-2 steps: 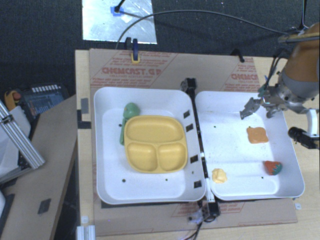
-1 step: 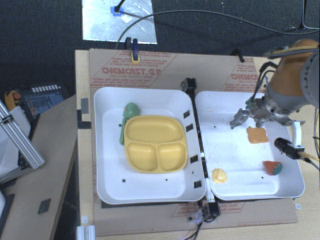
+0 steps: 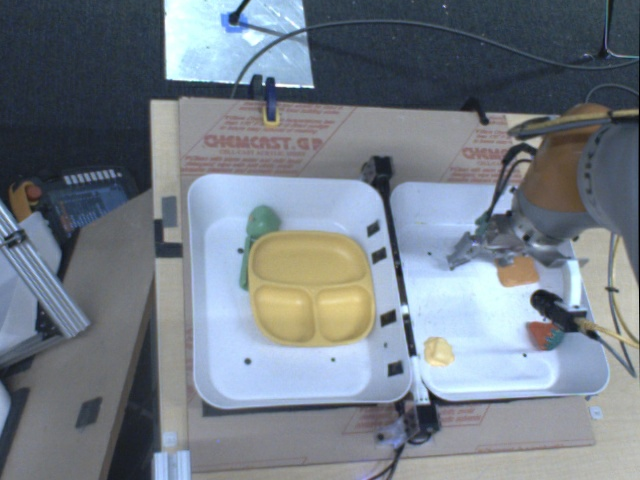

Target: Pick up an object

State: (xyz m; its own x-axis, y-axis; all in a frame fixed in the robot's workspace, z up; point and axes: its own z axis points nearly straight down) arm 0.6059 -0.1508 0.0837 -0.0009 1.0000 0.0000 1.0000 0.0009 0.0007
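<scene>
Nearest, a small pale-yellow lump point(image 3: 438, 350) sits by the right bin's point(image 3: 480, 383) front-left corner. Gripper point(image 3: 478, 248) spread open, gripping nothing; it should centre over one object before closing.

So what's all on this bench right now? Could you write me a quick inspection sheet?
Surface: cardboard-covered bench bearing a left white bin and a right white bin.
Job's things: yellow divided tray lying over a green spoon in the left bin; orange piece, small yellow lump and red-and-green piece in the right bin.
Clutter: nothing seen.
Claw: claw low over the right bin, beside the orange piece; nothing seen between its fingers.
Cables: black cable running across the dark floor.
Surroundings: shiny foil sheet; handheld control unit at left.
</scene>
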